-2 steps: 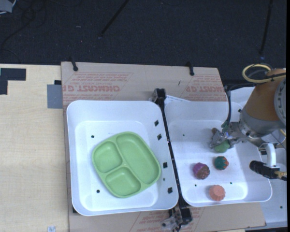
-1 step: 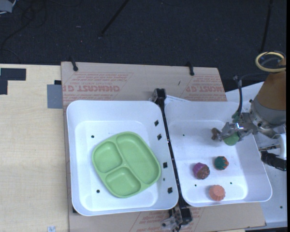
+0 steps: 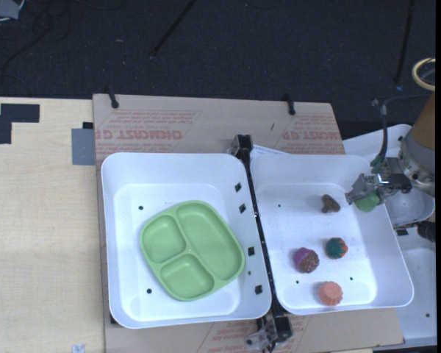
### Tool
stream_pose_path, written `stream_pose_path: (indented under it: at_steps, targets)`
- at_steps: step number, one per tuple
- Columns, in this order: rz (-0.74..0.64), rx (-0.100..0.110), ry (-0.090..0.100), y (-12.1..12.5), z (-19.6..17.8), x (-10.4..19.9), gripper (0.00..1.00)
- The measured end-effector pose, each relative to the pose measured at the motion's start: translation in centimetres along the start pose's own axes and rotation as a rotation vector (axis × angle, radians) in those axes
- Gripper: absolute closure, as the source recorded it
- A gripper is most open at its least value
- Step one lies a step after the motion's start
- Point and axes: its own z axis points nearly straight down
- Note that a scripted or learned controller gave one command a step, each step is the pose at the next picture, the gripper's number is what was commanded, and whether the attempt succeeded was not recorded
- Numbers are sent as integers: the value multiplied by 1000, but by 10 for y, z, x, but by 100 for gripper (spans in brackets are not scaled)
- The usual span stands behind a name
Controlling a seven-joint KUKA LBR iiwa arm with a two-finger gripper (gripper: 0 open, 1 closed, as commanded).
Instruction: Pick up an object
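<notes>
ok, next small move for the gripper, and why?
Probably a short slide left and down toward the brown lump. The gripper sits at the right bin's upper right rim with a green object beside its tip, and nothing seen gripped. The lump is the nearest loose object and lies apart from the rest.

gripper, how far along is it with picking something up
Done: the gripper sits at the right bin's far right rim with a small green object at its tip, though a firm grasp can't be confirmed. Left: lifting clear. The brown piece, purple ball, teal ball and orange piece lie loose.
</notes>
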Motion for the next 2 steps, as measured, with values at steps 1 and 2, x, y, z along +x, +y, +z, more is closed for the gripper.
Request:
stream_pose_path:
  at_steps: [1,2]
  targets:
    - [-5,0,0,1,-42,-1,100]
    - [-7,6,3,3,-27,50,100]
